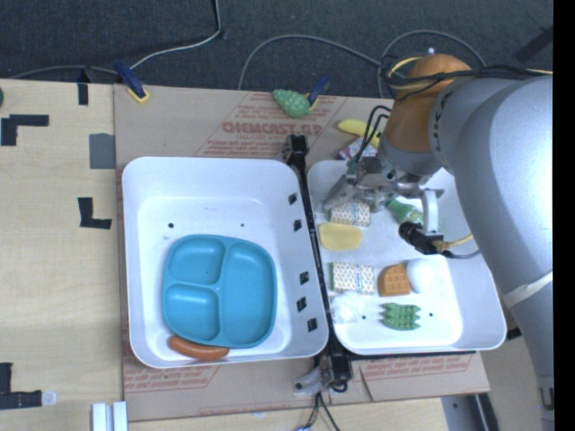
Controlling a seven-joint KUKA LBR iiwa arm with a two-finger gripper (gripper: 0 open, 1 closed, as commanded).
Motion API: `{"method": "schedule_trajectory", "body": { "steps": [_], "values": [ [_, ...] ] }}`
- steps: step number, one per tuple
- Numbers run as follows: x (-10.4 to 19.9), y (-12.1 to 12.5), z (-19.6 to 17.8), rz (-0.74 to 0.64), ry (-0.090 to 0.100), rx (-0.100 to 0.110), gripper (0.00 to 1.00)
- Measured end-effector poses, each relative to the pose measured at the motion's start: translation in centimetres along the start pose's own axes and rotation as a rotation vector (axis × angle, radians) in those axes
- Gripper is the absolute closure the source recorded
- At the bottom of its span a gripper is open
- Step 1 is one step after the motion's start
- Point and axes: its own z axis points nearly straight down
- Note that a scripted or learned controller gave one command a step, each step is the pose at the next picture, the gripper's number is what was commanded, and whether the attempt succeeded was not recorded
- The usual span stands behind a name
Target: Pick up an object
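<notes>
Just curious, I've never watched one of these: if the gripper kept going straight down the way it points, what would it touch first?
Probably the patterned packet just under the gripper in the right bin, though depth is hard to judge.

A light wooden bench top (54, 268) with black tape marks (90, 214) is lying under a brown printed cardboard sheet (225, 128). Beyond its far edge, dark grey carpet (108, 7) is showing, with thin cables (193, 34) trailing across it.

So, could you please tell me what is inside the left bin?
The left bin holds a blue divided plate and an orange sausage lying at the plate's near edge. Whatever is under the plate is covered.
</notes>
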Motion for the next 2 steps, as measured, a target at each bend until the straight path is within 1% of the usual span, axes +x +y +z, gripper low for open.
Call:
{"method": "schedule_trajectory", "body": {
  "steps": [1, 2],
  "values": [
    [0.3, -0.8, 0.0, 0.001, 0.0, 0.0, 0.0],
    [0.4, 0.6, 0.0, 0.0, 0.002, 0.001, 0.0]
  ]
}}
